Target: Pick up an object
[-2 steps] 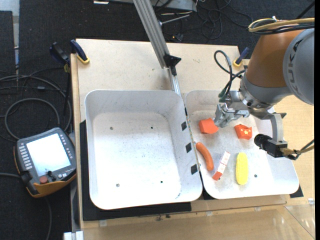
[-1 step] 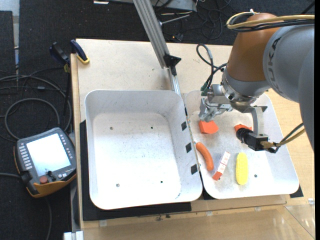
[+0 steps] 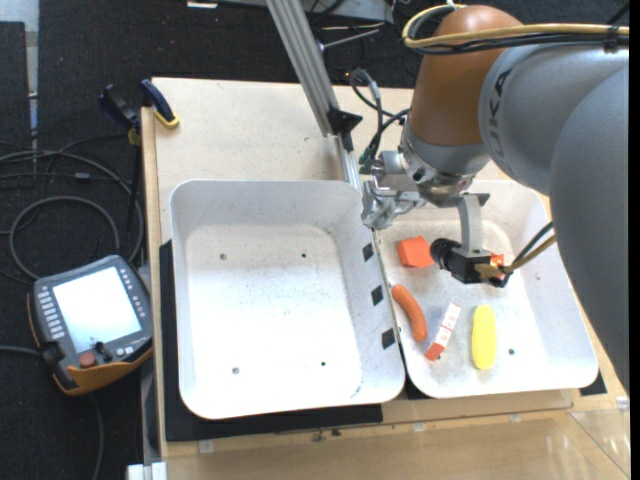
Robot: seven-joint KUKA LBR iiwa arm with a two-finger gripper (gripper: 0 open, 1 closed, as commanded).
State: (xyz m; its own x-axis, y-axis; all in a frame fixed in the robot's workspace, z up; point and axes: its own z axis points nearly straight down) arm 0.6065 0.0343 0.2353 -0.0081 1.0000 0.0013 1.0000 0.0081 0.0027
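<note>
The right bin (image 3: 560,363) holds an orange block (image 3: 413,252), a red-orange sausage-shaped piece (image 3: 409,311), a small white and red stick (image 3: 442,331) and a yellow banana-shaped piece (image 3: 483,336). My gripper (image 3: 381,208) hangs over the right bin's upper left corner, close to the wall shared with the left bin. It is just up and left of the orange block. I see nothing held in it. A black fitting with an orange tip and a yellow cable (image 3: 470,262) hangs from the wrist, right of the block.
The left bin (image 3: 200,208) lies beside the right one. A slanted metal rail (image 3: 305,58) runs down to the bins' shared corner, just behind the gripper. A handheld control pendant (image 3: 90,318) sits on the floor at left.
</note>
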